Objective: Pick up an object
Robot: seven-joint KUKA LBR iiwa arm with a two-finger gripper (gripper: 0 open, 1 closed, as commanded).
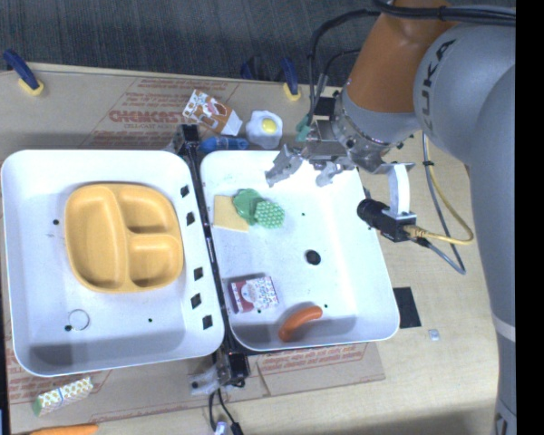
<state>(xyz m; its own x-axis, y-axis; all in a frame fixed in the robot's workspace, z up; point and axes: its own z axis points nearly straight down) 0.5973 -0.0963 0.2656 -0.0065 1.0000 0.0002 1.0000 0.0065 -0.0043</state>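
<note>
My gripper [303,173] hangs over the back part of the right bin [381,284], its two fingers spread open and nothing between them. Just left of and in front of it lie a green knobbly toy [259,210] and a yellow wedge [228,214], touching each other. Nearer the front of that bin are a red and white packet [252,293] and an orange sausage-shaped toy [300,320]. A small black disc [313,258] sits mid-bin.
The left bin [18,243] holds a yellow divided tray [124,236] and a small clear ring [77,320]. Behind the bins lie a snack packet [204,109], a blue item [222,141] and a white and yellow egg toy [265,127]. A wrapped packet [63,394] lies front left.
</note>
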